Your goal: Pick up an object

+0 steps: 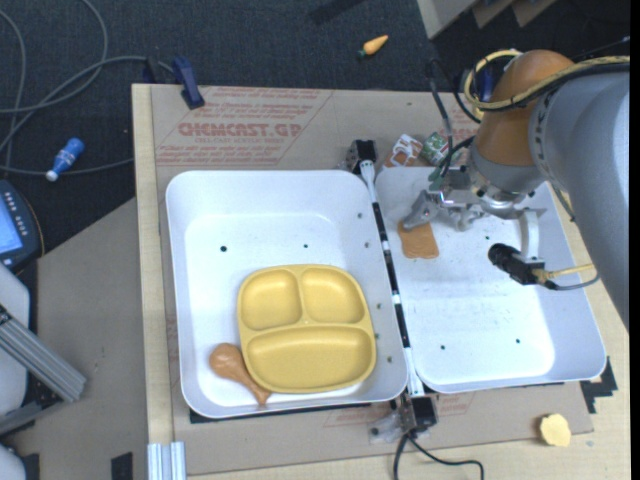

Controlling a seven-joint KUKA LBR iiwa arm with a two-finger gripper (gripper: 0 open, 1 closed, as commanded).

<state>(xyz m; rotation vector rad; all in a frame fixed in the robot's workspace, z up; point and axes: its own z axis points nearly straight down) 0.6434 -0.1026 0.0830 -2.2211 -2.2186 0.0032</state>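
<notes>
The gripper (432,211) hangs low in the right bin (480,353), by its top-left corner, poised over the toast (419,241); whether it pinches anything I cannot tell; a yellow plate (303,326) sits in the left bin (205,218).

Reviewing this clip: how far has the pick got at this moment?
Done: the arm has reached into the right bin, with its hand low near that bin's upper left corner. In hand: nothing visibly lifted; the flat orange-brown piece lies on the bin floor just below the hand. Left: grasping and raising an object. The yellow divided plate and the orange drumstick-shaped toy sit in the left bin.
</notes>
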